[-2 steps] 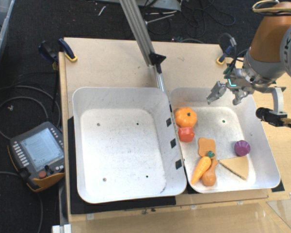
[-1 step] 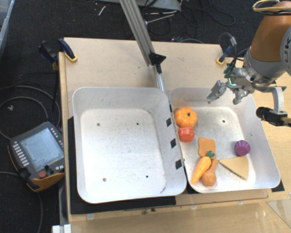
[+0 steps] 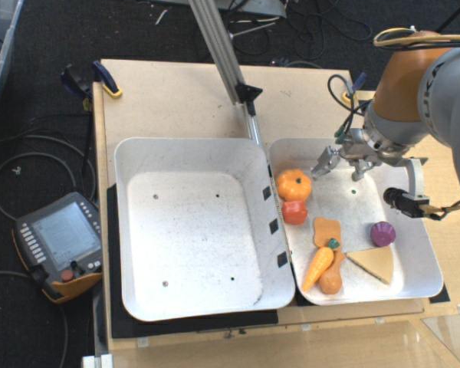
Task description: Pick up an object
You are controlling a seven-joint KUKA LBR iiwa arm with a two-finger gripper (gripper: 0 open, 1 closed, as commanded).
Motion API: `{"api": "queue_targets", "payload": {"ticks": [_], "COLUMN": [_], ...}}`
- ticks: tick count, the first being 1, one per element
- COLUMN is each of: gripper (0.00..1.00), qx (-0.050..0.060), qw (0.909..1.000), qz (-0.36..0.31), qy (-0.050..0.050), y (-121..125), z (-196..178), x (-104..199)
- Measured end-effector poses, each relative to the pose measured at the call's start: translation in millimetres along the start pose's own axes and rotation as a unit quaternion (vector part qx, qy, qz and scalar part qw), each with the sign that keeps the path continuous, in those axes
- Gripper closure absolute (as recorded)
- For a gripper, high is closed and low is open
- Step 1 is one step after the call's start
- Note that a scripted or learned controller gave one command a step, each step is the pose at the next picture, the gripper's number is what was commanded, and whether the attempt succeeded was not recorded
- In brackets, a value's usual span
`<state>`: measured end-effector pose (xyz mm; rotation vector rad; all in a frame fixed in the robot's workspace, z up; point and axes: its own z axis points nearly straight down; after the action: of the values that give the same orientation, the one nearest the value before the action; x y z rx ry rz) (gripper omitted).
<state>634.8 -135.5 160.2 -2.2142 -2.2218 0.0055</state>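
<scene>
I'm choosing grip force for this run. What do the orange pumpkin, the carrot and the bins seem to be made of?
Pumpkin: probably hard moulded plastic, smooth with a soft sheen and even orange colour.
Carrot: likely the same toy plastic, uniform orange with a moulded green top.
Bins: apparently thin rigid white plastic, matte, with rounded formed rims and scuffed, speckled floors.

left bin (image 3: pixel 138 159) bare, right bin (image 3: pixel 422 278) crowded

A pale wooden surface (image 3: pixel 176 102) stands on a dark floor (image 3: pixel 38 44) strewn with black cables (image 3: pixel 19 171). A grey metal post (image 3: pixel 215 37) slants across its far edge. A handheld control pendant (image 3: pixel 60 244) lies on the floor at the left.
</scene>
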Motion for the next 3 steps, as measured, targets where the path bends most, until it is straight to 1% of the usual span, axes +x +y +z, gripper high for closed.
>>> {"api": "queue_targets", "payload": {"ticks": [1,2,3], "gripper": [0.00,0.00,1.00], "qx": [-0.008,-0.002,-0.004], "qw": [1.0000,1.0000,1.0000], "qz": [0.002,0.001,0.002], "qy": [-0.001,-0.001,-0.001], "y": [-3.8,-3.5,-3.0], "z": [44.4,65.6,54.4], "x": [5.9,6.3,6.0]}}
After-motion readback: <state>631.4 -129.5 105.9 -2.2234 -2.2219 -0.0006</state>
